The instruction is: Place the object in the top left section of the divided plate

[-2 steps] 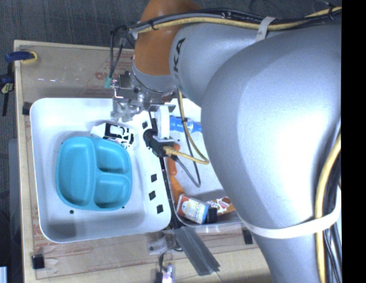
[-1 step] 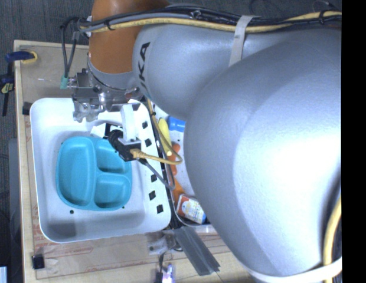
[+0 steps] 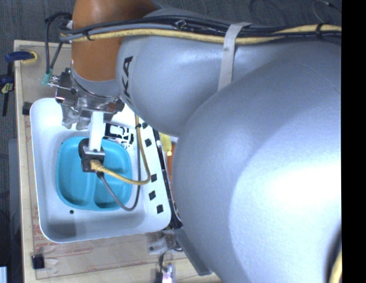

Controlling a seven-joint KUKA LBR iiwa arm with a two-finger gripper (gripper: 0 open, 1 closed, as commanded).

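— Looking for the end effector (image 3: 75,115): where is it?
— Over the far side of the left bin (image 3: 44,158), right under the arm's orange band (image 3: 100,34). It hangs just beyond the plate's far rim.
— Wide or narrow?
— I cannot tell. It is seen from above and its metal parts run together.
— And the plate (image 3: 71,175)?
— Blue, lying flat in the middle of the left bin. A ridge splits its near part into a left and a right section. Its far part is partly hidden by the robot.
— Which thing is to be placed?
— I cannot tell. A small black-and-white patterned thing (image 3: 119,133) sits just beyond the plate's far right corner, partly behind the arm. Further right, a yellow-orange patch (image 3: 166,145) shows at the arm's edge, too hidden to name.
— Anything else?
— The grey arm (image 3: 260,146) covers the whole right side. A blue clamp (image 3: 18,56) sits at the far left corner of the bench (image 3: 82,255).
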